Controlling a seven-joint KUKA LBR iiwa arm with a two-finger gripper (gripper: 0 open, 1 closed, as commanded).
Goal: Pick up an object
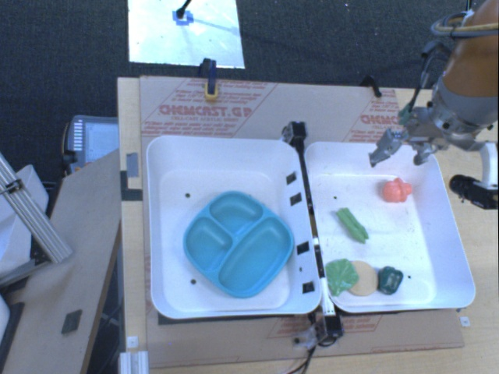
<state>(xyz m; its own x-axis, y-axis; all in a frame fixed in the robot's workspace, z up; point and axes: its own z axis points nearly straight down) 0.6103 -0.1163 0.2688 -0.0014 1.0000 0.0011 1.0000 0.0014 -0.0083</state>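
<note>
We've got the gripper [401, 149] spread wide and empty above the right bin [448, 275] (pink toy [397, 190] nearest), so the pick's undone.

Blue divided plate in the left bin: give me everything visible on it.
The light blue, rounded-square divided plate, which looks like moulded plastic, has three compartments: two smaller ones toward the upper left and one long one along the lower right. It lies flat on the floor of the left white bin, turned diagonally, nearer the bin's front right. Nothing shows in its compartments. Only the bin floor touches it; the gripper hangs over the other bin.
</note>
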